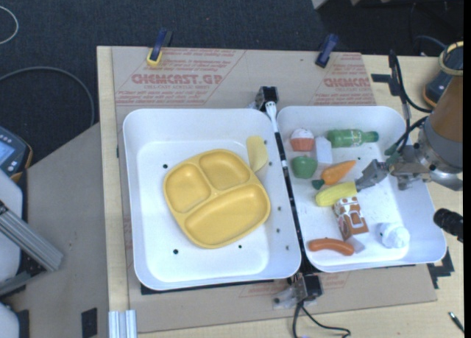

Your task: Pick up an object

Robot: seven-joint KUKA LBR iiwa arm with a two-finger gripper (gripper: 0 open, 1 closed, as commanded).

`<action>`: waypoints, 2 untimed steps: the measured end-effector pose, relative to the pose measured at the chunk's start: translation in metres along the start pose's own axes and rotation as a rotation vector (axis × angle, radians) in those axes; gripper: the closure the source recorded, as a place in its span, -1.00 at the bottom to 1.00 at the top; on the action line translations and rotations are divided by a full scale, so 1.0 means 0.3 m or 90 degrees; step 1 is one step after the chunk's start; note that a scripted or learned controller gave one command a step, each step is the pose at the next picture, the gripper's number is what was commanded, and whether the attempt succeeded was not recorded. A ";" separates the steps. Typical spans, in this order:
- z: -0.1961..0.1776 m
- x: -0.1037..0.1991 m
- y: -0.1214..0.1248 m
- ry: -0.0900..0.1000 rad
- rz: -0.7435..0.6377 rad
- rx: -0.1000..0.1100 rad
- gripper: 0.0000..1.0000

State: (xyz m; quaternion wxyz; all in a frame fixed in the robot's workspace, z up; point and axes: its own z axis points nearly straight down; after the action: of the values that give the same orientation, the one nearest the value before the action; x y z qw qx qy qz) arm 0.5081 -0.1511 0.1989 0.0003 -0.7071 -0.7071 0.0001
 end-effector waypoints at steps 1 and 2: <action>0.339 0.137 -0.107 0.003 -0.001 0.007 -1.00; 0.285 0.127 -0.095 -0.001 0.001 -0.002 1.00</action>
State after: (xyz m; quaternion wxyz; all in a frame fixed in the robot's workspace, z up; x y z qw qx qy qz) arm 0.4794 -0.1130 0.1133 -0.0013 -0.7075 -0.7067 -0.0005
